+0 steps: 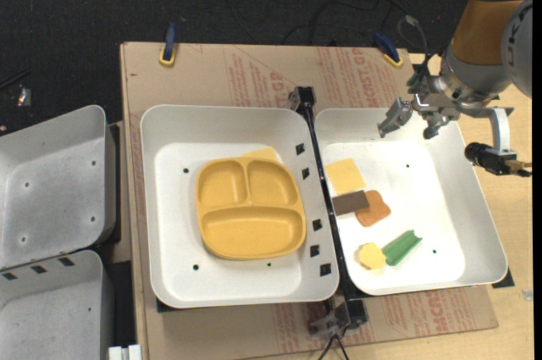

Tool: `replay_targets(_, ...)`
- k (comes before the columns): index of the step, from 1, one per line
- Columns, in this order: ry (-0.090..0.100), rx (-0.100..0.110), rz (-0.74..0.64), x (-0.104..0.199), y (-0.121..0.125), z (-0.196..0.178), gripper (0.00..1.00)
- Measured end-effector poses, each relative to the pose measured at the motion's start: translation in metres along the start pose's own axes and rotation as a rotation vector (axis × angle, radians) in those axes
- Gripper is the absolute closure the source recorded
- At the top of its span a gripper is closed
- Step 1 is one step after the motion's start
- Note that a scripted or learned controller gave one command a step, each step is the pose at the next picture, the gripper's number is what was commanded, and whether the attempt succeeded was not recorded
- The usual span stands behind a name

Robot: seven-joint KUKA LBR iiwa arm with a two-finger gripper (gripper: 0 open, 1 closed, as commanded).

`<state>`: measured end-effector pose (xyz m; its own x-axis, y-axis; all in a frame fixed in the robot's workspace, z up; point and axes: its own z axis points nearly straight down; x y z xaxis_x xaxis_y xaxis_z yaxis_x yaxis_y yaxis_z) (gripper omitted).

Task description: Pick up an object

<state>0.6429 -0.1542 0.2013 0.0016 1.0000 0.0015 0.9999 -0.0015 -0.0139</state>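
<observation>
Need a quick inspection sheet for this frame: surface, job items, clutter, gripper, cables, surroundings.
Surface: two white bins side by side, left bin and right bin, on a cardboard sheet.
Job's things: in right bin, yellow square, brown block, orange piece, green piece, small yellow piece.
Clutter: yellow divided tray in left bin.
Grippers: gripper above right bin's far edge, jaws open, holding nothing.
Cables: black cables on floor behind bench.
Surroundings: spare white bins at left; clamps on cardboard.
</observation>
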Motion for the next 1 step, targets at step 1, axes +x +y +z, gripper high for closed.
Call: replay_targets(1, -0.002, -0.014, -0.003, 0.0003, 0.0029, -0.0092, 0.00)
